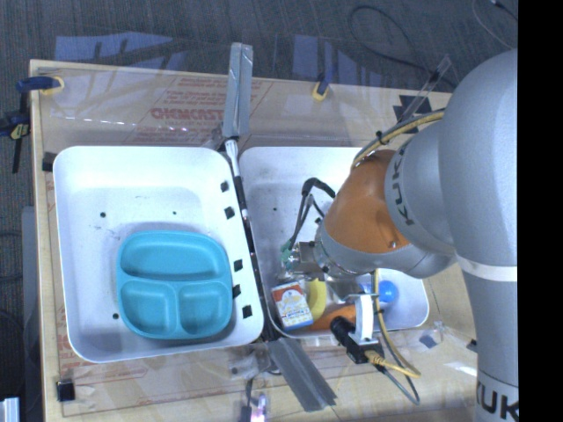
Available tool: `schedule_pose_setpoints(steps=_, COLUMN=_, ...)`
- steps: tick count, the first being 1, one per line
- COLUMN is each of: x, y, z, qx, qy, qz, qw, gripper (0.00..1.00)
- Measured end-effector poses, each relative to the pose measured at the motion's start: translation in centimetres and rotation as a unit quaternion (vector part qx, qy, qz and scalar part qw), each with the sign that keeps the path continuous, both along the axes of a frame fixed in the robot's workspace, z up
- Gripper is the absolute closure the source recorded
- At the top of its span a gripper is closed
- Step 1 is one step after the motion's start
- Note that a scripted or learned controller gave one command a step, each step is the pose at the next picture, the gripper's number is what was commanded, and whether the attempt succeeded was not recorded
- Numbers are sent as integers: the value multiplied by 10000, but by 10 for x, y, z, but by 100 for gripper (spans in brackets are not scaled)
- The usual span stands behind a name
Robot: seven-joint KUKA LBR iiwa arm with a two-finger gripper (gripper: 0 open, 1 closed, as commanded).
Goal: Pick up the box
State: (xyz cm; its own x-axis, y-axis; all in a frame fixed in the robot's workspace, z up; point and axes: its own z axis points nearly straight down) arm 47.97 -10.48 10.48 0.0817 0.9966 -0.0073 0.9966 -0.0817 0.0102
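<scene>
1. The gripper [303,262] sits low in the right bin, tucked under the arm's orange band. Honestly can't tell how it's set, since the wrist covers most of it from this angle. Just dark metal bits and cables poking out at its left side.

2. Right below the gripper, toward the near edge of the bin, is the box [291,307]: small, white with red and orange print, lying a bit tilted. It looks just beside or under the tool, but I can't say whether anything's touching it.

3. Touching the box on its right is a yellow item [317,298], and past that something orange [339,315] along the bin's near wall. No clue what either is, they're half hidden.

4. Further right of the gripper there's a blue round thing [385,294] peeking out beneath the arm.

5. A black connector block [362,326] with yellow cables hangs off the arm, down past the orange item and over the bin's near rim.

6. The right bin [273,183] itself is white, with bare floor showing up and left of the gripper.

7. Way off to the gripper's left, across the divider, is the left bin [88,192] with a teal three-compartment tray [176,284] lying flat in its near half.

8. The big grey arm [466,174] fills the right side, looming over the right bin.
</scene>
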Motion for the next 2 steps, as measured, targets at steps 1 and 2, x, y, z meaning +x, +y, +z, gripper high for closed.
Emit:
schedule_pose_setpoints(steps=1, x=-3, y=38, z=87, qx=42, qy=60, qz=668, qw=9977, gripper=100)
schedule_pose_setpoints(steps=2, x=-3, y=72, z=87, qx=43, qy=57, qz=272, qw=9996, gripper=100)
